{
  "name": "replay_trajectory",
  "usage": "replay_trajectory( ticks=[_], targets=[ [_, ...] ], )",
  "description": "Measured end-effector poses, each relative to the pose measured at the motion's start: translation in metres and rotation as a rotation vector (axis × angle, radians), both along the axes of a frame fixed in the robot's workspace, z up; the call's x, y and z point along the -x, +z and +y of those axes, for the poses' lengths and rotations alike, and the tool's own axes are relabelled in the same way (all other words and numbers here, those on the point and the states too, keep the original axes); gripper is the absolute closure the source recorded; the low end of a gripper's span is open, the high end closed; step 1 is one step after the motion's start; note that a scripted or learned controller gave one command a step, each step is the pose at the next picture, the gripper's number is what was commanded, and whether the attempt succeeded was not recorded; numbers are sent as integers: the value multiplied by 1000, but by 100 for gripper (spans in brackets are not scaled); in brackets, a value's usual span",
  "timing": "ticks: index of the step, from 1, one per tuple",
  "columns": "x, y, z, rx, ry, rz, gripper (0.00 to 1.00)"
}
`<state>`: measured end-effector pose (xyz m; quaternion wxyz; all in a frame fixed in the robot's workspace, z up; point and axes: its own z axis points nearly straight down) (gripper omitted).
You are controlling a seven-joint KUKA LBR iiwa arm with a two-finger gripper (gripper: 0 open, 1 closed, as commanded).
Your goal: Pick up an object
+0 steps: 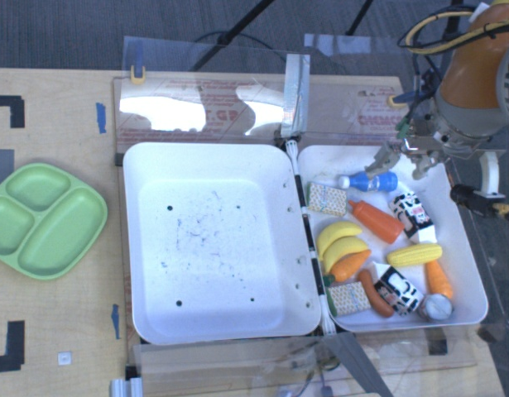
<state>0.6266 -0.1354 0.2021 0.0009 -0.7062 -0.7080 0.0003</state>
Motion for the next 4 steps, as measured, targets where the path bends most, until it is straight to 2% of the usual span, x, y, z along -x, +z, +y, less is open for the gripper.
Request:
replay_trajectory(
  ticks=[1, 2, 3, 4],
  targets=[
    [35, -116, 24, 1, 55, -7, 0],
    [34, -105, 23, 2, 52, -12, 100],
    [33, -96, 22, 3, 50, -13, 100],
    [1, -6, 53, 1, 175, -4, 100]
  ],
)
